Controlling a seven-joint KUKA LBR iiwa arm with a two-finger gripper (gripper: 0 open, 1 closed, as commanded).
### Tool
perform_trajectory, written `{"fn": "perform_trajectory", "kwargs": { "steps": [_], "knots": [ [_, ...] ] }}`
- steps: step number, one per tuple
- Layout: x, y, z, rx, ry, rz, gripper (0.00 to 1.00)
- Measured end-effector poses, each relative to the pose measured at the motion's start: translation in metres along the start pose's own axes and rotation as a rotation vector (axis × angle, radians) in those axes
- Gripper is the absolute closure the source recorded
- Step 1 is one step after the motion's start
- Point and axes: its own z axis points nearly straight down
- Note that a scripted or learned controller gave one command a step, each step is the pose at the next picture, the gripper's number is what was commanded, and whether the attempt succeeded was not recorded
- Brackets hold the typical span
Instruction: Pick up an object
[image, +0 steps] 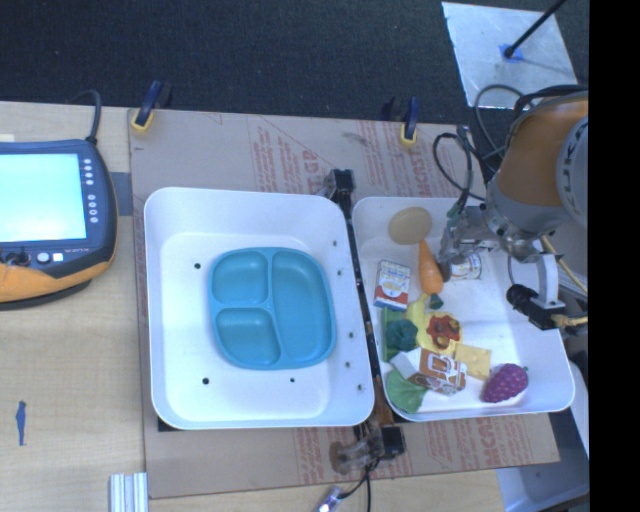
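Nearest the camera, the right bin (560, 385) held a heap of small toy foods at its front: a purple grape bunch (504, 382) at the front right corner, a small printed packet (441, 371) just left of it, green leafy pieces (403, 390) at the front left, and a yellow wedge (472, 357) behind the packet. A red and yellow piece (442, 328) lay near the heap's middle, with a dark green piece (400, 332) to its left. Further back stood a small white carton (392, 284) with red and blue print, its lettering too small to read, and beside it an orange carrot (429, 266) lying lengthwise. A tan round piece (409, 224) sat at the bin's rear. The hand (458, 252) hung low over the rear of this bin, just right of the carrot; its state could not be told, and nothing was seen in its hold. The left bin (165, 300) carried a blue three-compartment plate (272, 306) at its centre. The worktop (70, 400) bore a cardboard sheet (250, 150) with faint red printing, illegible, under both bins. At far left rested a control pendant (50, 215) with a pale screen.
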Motion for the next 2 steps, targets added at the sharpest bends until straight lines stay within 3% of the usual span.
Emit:
{"fn": "perform_trajectory", "kwargs": {
  "steps": [1,2],
  "knots": [
    [0.001,0.0,0.001,0.002,0.0,-0.001,0.0],
    [0.009,-0.005,0.014,0.008,0.009,-0.002,0.0]
  ]
}}
